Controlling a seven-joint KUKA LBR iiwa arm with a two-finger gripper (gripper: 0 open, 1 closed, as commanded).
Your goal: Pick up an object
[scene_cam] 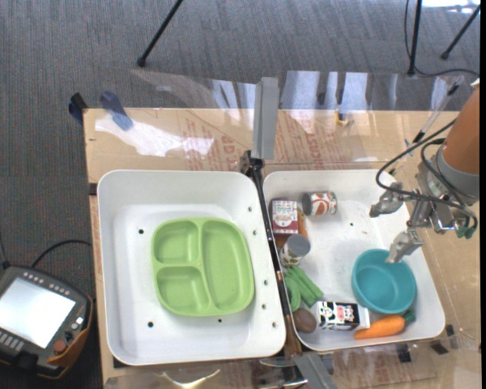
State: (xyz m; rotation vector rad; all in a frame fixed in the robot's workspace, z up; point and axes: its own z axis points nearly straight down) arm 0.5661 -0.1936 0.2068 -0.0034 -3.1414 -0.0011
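Note:
My gripper (394, 227) hangs over the right side of the right bin (350, 232), just above and beyond the teal bowl (383, 283). Its two grey fingers (404, 246) stand apart with nothing between them. Along the bin's front lie an orange carrot (381, 327), a black-and-white carton (341, 314) and a brown round item (305, 321). On the bin's left side are a green bunch (304, 287), a small tin (295, 250), a red-and-white box (284, 215) and a can on its side (320, 203).
The left bin (121, 209) holds a green divided plate (202, 266). A metal post (264, 124) and a clear screen stand behind the bins. A handheld pendant (32, 314) lies on the floor at the left. White floor shows in the right bin's middle.

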